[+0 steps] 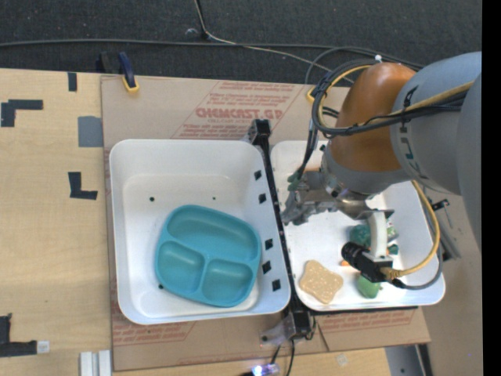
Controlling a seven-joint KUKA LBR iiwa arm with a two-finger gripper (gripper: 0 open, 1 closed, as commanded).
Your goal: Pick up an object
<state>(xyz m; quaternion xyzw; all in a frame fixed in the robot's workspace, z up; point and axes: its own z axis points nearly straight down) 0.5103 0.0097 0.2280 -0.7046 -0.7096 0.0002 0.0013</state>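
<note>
The end effector [301, 202] hangs low in the right bin [419, 294]; its grip cannot be told. Next it must reach the toast [321, 282] and grab it.

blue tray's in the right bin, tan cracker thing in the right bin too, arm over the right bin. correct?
Not quite. The camera view shows the blue tray in the left bin, not the right one. The rest holds: the tan cracker lies in the right bin, and the arm hangs over that bin.
</note>
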